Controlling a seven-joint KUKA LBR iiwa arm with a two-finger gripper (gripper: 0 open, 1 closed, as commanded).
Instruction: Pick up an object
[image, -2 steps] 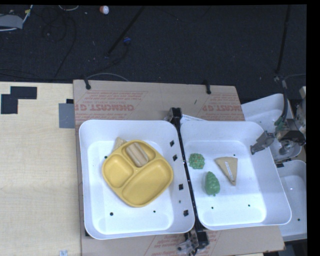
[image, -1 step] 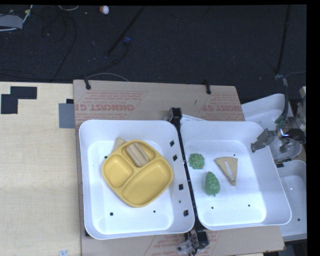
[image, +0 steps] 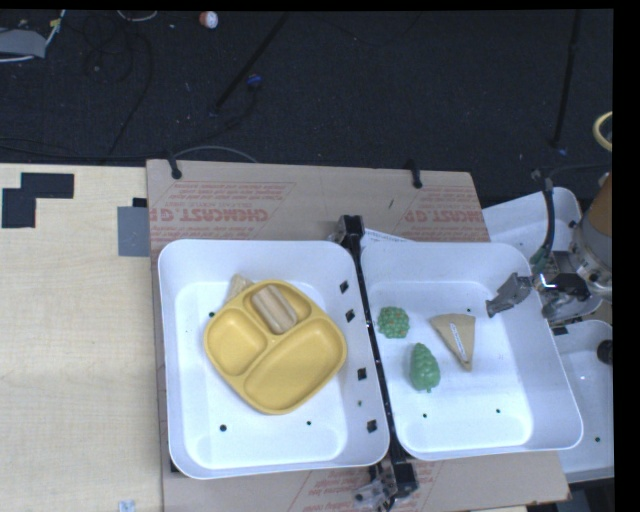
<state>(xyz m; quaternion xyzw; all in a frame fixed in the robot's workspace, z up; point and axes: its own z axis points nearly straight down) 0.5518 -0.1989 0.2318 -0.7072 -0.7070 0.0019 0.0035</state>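
Note:
The right bin (image: 500, 425) holds a small green broccoli-like piece (image: 393, 322), a longer bumpy green piece (image: 424, 367) and a tan wedge (image: 456, 338). In the left bin (image: 190, 300), a tan ridged piece (image: 274, 307) lies in one compartment of a yellow divided plate (image: 290, 365). My gripper (image: 530, 303) hovers over the right bin's right rim, right of the tan wedge and apart from it. It is open with nothing between its fingers.
A tan corner (image: 238, 286) sticks out from under the yellow plate's far edge. A black divider (image: 365, 350) runs between the bins. Brown cardboard (image: 300, 205) lies under both bins. White bench parts (image: 590, 420) sit to the right.

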